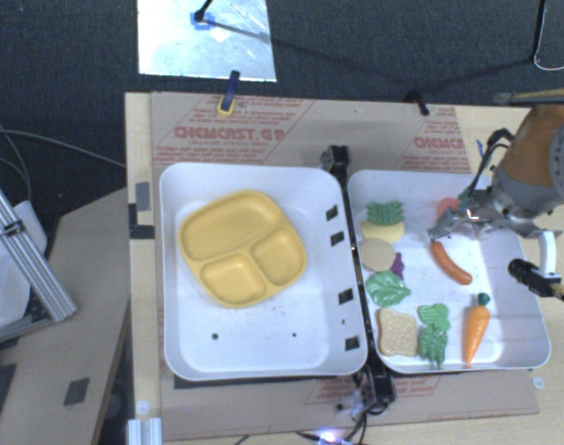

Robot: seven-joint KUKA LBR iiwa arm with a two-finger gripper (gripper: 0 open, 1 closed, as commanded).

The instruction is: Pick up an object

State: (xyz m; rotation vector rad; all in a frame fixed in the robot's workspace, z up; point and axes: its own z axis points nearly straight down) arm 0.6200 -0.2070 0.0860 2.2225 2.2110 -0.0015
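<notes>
**Me:** Camera view has the hand (458, 219) low in the right bin (514, 355), over its upper part, just beside the top end of the sausage (450, 261). I cannot tell from here how the hand is set.

**Colleague:** What worries you?

**Me:** Crowding. A red piece (446, 208) sits touching or just under the hand, partly hidden, and the sausage lies at a slant right below. I judge a close here could catch both, or nudge the sausage so it rolls clear.

**Colleague:** And the rest?

**Me:** The carrot (475, 325), the green leafy pieces (433, 330), the toast (397, 331) and the corn (384, 220) lie apart from it. The yellow tray (240, 247) sits in the left bin (198, 355), well away.
</notes>
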